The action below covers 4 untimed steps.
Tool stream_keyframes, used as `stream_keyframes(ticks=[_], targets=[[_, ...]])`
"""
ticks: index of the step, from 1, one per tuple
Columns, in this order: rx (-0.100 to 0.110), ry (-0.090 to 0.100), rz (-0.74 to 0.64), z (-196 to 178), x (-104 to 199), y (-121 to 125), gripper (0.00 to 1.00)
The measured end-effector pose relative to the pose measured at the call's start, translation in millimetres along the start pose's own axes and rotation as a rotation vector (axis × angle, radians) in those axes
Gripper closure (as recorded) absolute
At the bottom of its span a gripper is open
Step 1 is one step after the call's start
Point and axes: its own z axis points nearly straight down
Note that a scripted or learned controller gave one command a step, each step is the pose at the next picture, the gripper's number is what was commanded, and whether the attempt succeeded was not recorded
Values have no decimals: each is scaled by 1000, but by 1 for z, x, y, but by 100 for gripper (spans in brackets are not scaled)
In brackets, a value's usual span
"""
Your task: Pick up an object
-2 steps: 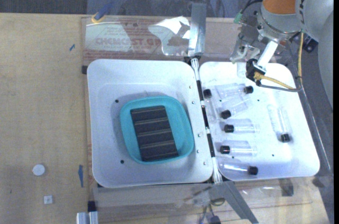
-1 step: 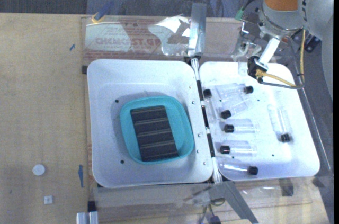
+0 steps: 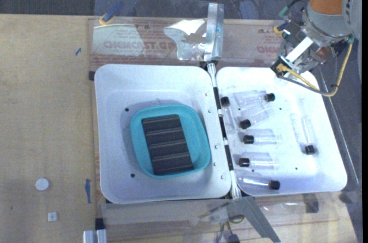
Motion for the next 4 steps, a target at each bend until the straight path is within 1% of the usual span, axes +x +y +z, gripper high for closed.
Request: stream_keyframes(ticks=[1,2,3,4], targets=[[2,1,-530,-6,-32,15,100],[2,1,-417,14,46,-27,100],[-1,1,-268,13,11,5,100],[-3,1,-269,3,12,5,100]])
